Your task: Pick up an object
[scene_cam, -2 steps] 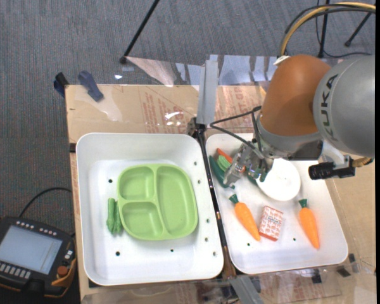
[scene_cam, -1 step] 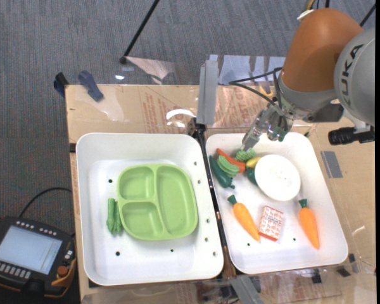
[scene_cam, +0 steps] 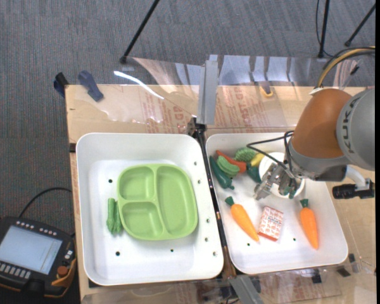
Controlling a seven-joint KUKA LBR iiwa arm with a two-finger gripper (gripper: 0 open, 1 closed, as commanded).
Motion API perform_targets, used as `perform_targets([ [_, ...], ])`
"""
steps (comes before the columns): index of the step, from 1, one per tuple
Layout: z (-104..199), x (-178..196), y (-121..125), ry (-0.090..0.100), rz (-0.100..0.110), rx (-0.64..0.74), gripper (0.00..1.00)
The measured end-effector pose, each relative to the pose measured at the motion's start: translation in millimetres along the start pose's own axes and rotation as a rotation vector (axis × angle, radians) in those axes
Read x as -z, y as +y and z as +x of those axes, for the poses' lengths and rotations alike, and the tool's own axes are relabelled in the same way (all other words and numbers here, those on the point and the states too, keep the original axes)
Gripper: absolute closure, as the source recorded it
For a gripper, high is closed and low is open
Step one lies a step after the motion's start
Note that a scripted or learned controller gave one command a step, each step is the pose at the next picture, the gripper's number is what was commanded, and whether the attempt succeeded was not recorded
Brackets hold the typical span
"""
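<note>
Grey carpet surrounds the surface, and two white bins sit side by side on it. Left bin (scene_cam: 88, 170): a green divided plate (scene_cam: 157, 201) in the middle, a green bean pod (scene_cam: 113, 216) by its left edge. Right bin (scene_cam: 339, 246): green toys (scene_cam: 226, 167) at the back-left corner, a carrot (scene_cam: 243, 218) and red packet (scene_cam: 271, 223) mid-bin, another carrot (scene_cam: 309, 225) toward the right edge. The hand (scene_cam: 277, 185) hovers low above the packet; whether it is spread or pinching, I cannot tell. Nothing looks lifted — the pick remains.
</note>
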State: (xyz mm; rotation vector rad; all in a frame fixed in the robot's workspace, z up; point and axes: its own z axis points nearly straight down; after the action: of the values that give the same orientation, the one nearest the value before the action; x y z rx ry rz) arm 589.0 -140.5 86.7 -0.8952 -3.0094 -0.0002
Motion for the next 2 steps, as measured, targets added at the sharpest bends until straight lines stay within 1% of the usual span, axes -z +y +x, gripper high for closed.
perform_targets([
  [1,2,-1,2,0.005,-0.002,0.002,0.00],
  [2,103,-1,-29,0.001,0.000,-0.039,0.00],
])
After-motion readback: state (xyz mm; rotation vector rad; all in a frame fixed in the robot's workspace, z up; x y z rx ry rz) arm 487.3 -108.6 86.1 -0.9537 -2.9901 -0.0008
